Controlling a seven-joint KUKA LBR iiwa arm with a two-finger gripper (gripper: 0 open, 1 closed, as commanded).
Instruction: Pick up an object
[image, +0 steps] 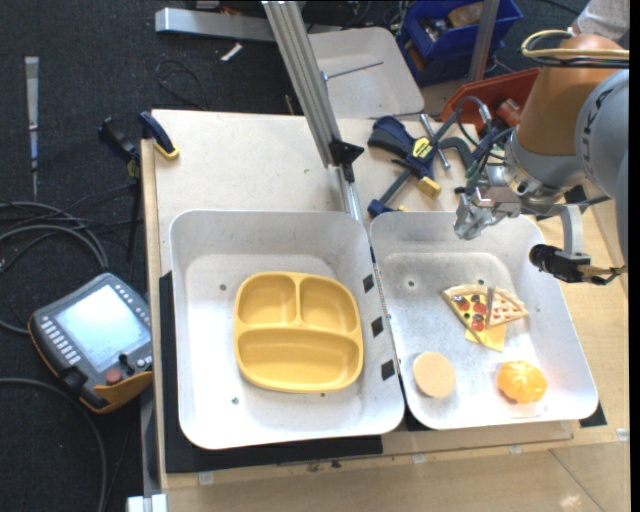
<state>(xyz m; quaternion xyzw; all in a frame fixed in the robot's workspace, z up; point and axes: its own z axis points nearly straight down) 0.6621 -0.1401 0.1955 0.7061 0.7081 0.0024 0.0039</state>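
The right bin (560, 300) holds three things: a pizza slice (485, 312) in the middle, a round tan cookie (434, 374) at the front left, and an orange fruit (521, 381) at the front right. My gripper (470, 224) hangs over the bin's far edge, well above and behind the pizza slice. Nothing shows in its grasp. The grey arm with its orange band (565, 95) reaches in from the upper right.
A yellow divided tray (298, 331) lies in the left bin (195, 300). Blue clamps (408, 150) and cables lie on the bench behind the right bin. A slanted metal post (312, 90) rises between the bins. A teach pendant (95, 340) sits on the floor at left.
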